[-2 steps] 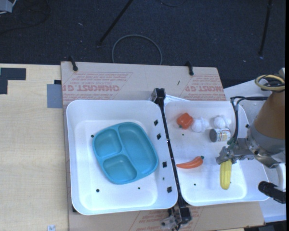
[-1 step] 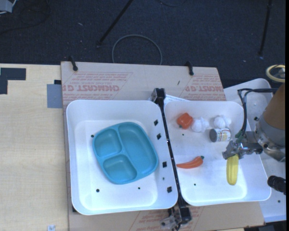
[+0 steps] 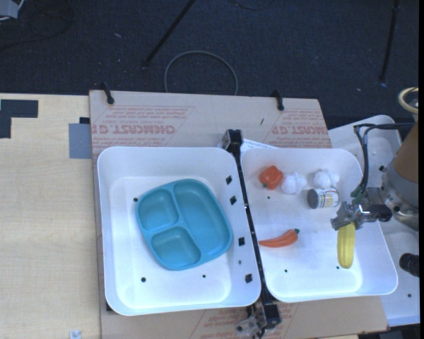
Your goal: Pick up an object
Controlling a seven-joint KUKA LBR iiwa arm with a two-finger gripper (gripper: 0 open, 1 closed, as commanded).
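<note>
The right bin (image 3: 371, 282) holds several small objects. A yellow banana (image 3: 345, 249) lies upright along its right side. My gripper (image 3: 350, 216) hangs just over the banana's upper end, touching or nearly touching it. An orange chili-shaped piece (image 3: 278, 239) lies near the bin's middle. A small grey-and-white can (image 3: 323, 198) lies on its side just left of the gripper. A red-orange lump (image 3: 271, 176) and two white balls (image 3: 292, 183) (image 3: 325, 178) sit toward the back.
The left bin (image 3: 120, 274) holds a blue divided plate (image 3: 183, 223). A black divider (image 3: 243, 217) runs between the bins. Cardboard (image 3: 198, 119) lies under both. The arm's cables (image 3: 364, 161) hang over the right bin's far right corner.
</note>
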